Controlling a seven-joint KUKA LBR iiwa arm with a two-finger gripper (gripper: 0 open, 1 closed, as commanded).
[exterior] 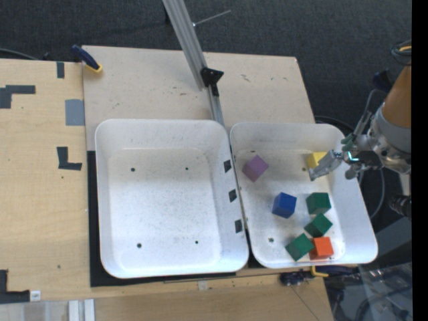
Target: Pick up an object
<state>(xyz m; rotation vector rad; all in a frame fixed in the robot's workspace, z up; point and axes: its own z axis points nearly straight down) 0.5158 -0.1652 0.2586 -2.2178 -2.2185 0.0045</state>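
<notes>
The right bin holds several small cubes. A purple cube lies at its upper left and a blue cube near the middle. Three green cubes and an orange cube cluster toward the front right. A yellow cube sits near the bin's right side, partly covered by one finger. My gripper hangs over the bin's right edge, open, with nothing between its fingers. Its left finger is right beside the yellow cube.
The left bin stands alongside, separated by a rim. A slanted metal pole crosses the bench behind the bins. A blue and yellow tool lies at the back left of the bench.
</notes>
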